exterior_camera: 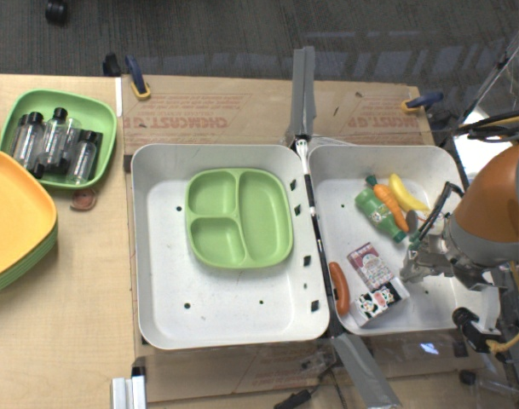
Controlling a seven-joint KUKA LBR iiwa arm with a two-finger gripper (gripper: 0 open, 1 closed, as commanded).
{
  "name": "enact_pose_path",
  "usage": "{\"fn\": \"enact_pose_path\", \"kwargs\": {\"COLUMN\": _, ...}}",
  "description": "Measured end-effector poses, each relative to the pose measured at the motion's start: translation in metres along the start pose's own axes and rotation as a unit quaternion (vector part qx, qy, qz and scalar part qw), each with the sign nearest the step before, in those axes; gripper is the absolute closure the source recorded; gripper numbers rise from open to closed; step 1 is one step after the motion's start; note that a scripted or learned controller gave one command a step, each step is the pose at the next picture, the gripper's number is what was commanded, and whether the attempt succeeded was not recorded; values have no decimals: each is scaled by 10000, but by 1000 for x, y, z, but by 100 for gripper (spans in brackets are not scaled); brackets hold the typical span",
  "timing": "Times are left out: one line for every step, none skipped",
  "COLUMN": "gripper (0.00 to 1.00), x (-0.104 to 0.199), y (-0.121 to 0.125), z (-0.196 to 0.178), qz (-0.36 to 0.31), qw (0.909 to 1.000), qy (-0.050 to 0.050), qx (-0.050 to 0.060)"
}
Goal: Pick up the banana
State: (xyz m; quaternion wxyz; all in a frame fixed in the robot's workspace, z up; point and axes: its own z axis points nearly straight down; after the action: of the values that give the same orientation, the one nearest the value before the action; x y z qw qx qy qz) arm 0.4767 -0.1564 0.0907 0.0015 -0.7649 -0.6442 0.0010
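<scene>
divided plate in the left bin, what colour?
Light green, plain. The plate with three compartments shows best in the camera view, in the left bin.

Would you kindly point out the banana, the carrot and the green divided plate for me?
banana (406,192): camera view, middle of its yellow body.
carrot (389,205): camera view, middle of its orange length.
green divided plate (239,183): camera view, on the ridge between compartments.

From my remote seat I can see red block lettering on the cardboard sheet (242,113) at twelve o'clock of the bins, upside down to me; it may read "CHEMCAST GP", though I can't be sure. The print on the small cartons (371,267) is too blurred to read.
</scene>
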Motion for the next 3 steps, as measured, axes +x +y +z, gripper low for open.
{"fn": "enact_pose_path", "kwargs": {"gripper": 100, "x": -19, "y": 48, "z": 0, "qz": 1738, "qw": 9848, "qy": -9, "qx": 1}}
{"fn": "enact_pose_path", "kwargs": {"gripper": 100, "x": -3, "y": 58, "z": 0, "qz": 3026, "qw": 9531, "qy": -11, "qx": 3}}
{"fn": "enact_pose_path", "kwargs": {"gripper": 100, "x": -15, "y": 2, "z": 0, "qz": 3637, "qw": 9315, "qy": -3, "qx": 12}}
